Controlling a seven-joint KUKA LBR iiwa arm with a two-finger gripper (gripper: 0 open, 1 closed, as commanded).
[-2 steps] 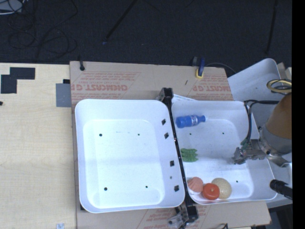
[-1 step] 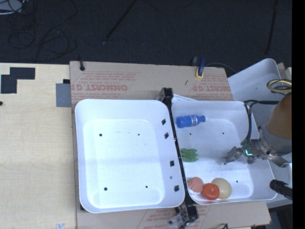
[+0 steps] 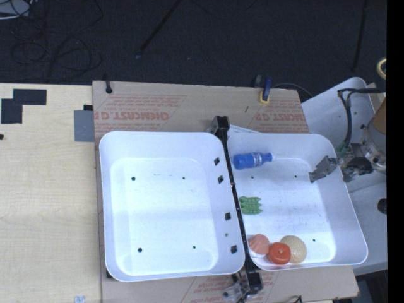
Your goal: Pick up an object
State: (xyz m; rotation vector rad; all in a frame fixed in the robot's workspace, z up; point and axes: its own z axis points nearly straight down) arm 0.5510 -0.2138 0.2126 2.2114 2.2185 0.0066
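In the right bin (image 3: 341,201) a blue bottle (image 3: 252,160) lies on its side near the far left corner. A small green object (image 3: 250,205) rests by the divider. At the near edge sit a pink piece (image 3: 258,243), a red round object (image 3: 279,253) and a beige round object (image 3: 294,248), bunched together. My gripper (image 3: 339,168) hovers over the bin's far right rim, well right of the bottle. Its fingers (image 3: 322,168) stand open with nothing between them.
The left bin (image 3: 110,201) lies beside the right one, and a black divider (image 3: 230,194) with clips runs between them. Both rest on a cardboard sheet (image 3: 158,109). A blue and yellow clamp (image 3: 266,91) stands at the cardboard's far edge.
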